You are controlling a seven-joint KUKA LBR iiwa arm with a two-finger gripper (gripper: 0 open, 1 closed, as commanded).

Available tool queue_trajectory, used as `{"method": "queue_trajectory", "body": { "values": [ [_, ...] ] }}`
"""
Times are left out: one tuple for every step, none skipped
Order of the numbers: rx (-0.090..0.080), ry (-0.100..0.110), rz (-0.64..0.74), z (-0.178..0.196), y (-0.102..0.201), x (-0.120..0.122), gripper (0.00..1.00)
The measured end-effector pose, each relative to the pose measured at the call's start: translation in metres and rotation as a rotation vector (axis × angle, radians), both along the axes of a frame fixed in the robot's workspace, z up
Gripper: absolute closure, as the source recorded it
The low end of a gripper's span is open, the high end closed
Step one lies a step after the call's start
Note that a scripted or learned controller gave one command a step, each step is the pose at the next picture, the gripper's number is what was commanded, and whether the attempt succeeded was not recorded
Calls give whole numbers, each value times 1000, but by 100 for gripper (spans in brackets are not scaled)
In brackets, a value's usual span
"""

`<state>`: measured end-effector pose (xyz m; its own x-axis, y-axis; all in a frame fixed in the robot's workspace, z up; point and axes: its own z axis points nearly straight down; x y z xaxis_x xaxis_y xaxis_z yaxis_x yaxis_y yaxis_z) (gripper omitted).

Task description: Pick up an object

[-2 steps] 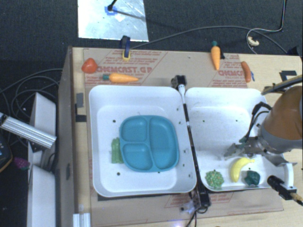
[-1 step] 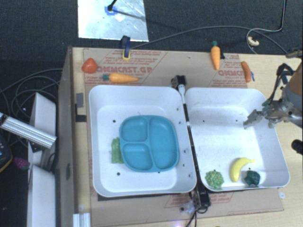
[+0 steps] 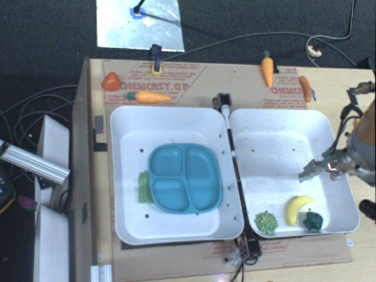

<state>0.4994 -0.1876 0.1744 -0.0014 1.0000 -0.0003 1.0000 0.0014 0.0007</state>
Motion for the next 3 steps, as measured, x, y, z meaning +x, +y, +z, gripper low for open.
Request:
{"method": "queue_trajectory", "body": {
  "values": [
    [-2,-3,1,11,-1,1,100],
    [1,0,2,-9,54,-3,100],
    [0,-1,2,-9,53,-3,0]
  ]
}}
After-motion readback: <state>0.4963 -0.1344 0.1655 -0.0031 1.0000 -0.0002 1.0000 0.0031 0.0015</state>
